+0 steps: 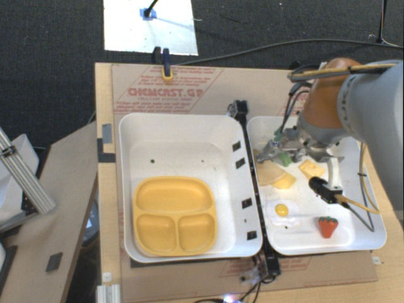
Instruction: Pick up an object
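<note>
Several toy foods lie scattered in right bin (pixel 363 235) for picking; gripper (pixel 282 149) low over cheese slice (pixel 276 175); grip state cannot be told.

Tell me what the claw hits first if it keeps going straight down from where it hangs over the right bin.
Probably the pale cheese-like slice lying just below the claw, with a small green piece close by. Depth is hard to judge from this slanted view, so it might meet the right bin's floor beside them.

Grey arm (pixel 372 100) from the right — gripper (pixel 281 149) low, wrist bent
</note>
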You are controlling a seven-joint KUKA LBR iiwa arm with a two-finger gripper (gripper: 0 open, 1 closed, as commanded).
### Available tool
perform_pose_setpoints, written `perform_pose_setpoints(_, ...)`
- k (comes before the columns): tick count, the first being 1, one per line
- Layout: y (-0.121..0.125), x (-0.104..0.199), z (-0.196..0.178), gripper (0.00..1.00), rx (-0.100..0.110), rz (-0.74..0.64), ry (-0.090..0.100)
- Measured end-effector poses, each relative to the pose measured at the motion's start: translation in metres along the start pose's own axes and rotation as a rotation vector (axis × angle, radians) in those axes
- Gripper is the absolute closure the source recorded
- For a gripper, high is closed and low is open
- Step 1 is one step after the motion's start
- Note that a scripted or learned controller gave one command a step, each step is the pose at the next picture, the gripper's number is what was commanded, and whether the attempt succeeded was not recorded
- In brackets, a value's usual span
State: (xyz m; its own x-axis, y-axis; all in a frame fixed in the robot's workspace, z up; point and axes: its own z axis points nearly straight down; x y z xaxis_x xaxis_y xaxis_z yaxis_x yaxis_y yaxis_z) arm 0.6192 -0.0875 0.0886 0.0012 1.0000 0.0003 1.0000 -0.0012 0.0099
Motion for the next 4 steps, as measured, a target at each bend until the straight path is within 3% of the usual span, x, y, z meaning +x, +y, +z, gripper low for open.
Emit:
perform_pose_setpoints(1,0.003,0.001,-0.015,1.0,-0.009,-0.001,0.001)
perform_pose_setpoints(3,0.015,-0.006,-0.143,1.0,0.001,-0.006,-0.002)
perform_pose_setpoints(4,0.016,-0.006,-0.146,1.0,0.007,-0.007,-0.001)
